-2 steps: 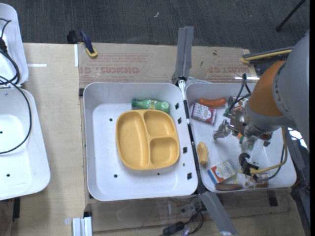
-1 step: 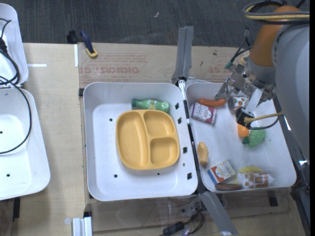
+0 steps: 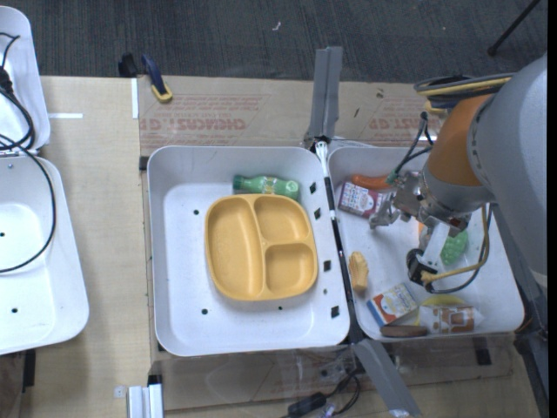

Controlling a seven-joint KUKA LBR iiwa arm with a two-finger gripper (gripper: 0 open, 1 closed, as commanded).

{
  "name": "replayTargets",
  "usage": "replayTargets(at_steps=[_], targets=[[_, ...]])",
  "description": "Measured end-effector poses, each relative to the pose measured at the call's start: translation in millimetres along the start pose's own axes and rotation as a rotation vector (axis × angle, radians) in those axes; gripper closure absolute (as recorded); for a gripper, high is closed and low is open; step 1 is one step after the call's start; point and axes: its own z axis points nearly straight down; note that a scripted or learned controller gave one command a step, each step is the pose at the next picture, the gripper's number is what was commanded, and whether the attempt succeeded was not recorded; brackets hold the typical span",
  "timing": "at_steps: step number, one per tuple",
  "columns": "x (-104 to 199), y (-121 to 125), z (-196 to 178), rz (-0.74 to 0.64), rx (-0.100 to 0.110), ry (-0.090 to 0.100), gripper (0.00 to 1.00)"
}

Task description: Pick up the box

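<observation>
Arm in from the right, gripper [image 3: 393, 205] low over the right bin [image 3: 500, 273], near its upper-middle. Can't tell whether the fingers are open or closed; they're blurred against the wrist hardware, and nothing is visibly between them. The box [image 3: 358, 198], small with a red-and-white label, lies flat in the right bin's upper-left part, just left of the gripper, with an orange item [image 3: 374, 182] right behind it. Whether gripper and box touch is unclear. Also in the right bin: a yellow piece [image 3: 358, 271] by the left wall, a green item [image 3: 453, 248] under the wrist, a small carton [image 3: 396, 303] and a packet [image 3: 451, 317] near the front. Left bin [image 3: 174, 259] holds a yellow divided plate [image 3: 261, 246], with a green bottle [image 3: 265, 185] lying beside its back edge. Both bins sit on the desk [image 3: 96, 138].
</observation>
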Motion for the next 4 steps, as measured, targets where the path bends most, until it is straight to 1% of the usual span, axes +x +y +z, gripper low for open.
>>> replayTargets(at_steps=[1,2,3,4], targets=[[75,28,-101,0.029,-0.003,0.0,0.0],[17,23,-62,-0.115,0.0,-0.001,0.0],[-34,-44,1,-0.149,0.001,0.0,0.0],[14,10,0,0.256,0.001,-0.001,0.0]])
